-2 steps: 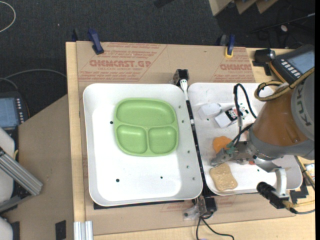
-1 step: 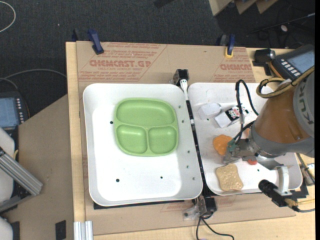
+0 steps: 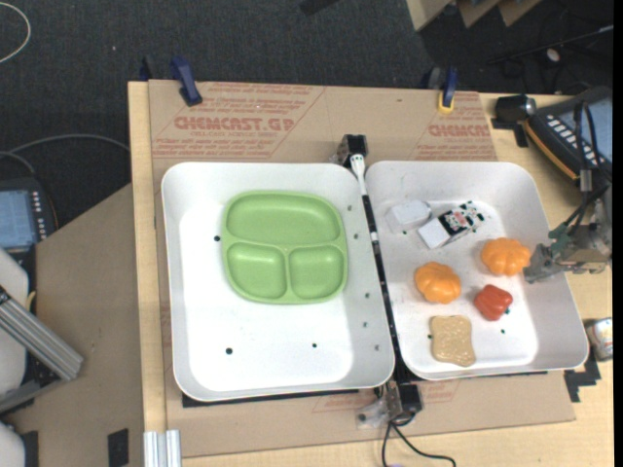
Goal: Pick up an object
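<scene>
Nearest item: a tan, speckled, bread-like slice (image 3: 453, 340) lies flat near the front edge of the right bin (image 3: 516, 185).
Red object: a small red pepper-like piece (image 3: 494, 302) sits just behind and to the right of the slice, apart from it.
Orange objects: one orange pepper-like piece (image 3: 437, 281) lies left of the red one; a second orange piece (image 3: 505, 256) lies farther back and to the right, near the bin's right wall.
Gripper: a dark gripper (image 3: 541, 264) sits low at the right edge of the right bin, just beside the second orange piece. Nothing can be seen between its parts, and whether it is open or closed cannot be told.
White items: a small white block (image 3: 410, 211) and a white-and-black printed packet (image 3: 450, 223) lie together toward the back of the right bin, the packet tilted.
Left bin: the left bin (image 3: 190, 290) holds a green three-compartment tray (image 3: 284, 245), set toward its back half.
Bench: both bins rest side by side on a brown board (image 3: 234, 115) with red lettering, clamps at its far edge.
</scene>
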You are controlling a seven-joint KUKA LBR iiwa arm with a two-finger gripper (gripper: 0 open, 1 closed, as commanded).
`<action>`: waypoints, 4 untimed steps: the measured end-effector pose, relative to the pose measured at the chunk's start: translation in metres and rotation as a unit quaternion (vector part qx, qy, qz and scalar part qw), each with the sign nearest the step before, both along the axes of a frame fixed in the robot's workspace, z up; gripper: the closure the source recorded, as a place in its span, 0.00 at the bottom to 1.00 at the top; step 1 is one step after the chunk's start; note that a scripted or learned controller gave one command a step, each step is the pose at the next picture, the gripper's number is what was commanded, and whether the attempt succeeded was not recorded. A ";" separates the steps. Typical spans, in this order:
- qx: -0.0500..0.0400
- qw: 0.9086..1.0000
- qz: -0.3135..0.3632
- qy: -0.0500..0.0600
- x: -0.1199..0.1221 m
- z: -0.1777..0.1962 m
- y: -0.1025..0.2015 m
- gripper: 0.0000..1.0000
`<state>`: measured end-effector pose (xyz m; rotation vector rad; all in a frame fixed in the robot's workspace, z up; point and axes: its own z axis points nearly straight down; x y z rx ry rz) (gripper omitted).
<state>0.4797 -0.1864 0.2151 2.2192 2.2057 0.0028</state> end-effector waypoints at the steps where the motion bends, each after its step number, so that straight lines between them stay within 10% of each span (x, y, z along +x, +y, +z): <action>1: 0.002 1.000 0.002 0.003 0.036 -0.061 -0.039 1.00; 2: 0.005 1.000 0.006 0.003 0.014 -0.117 0.039 1.00; 3: 0.003 1.000 0.004 0.003 0.073 -0.131 0.017 1.00; 4: 0.004 1.000 0.004 0.005 0.070 -0.130 0.018 0.00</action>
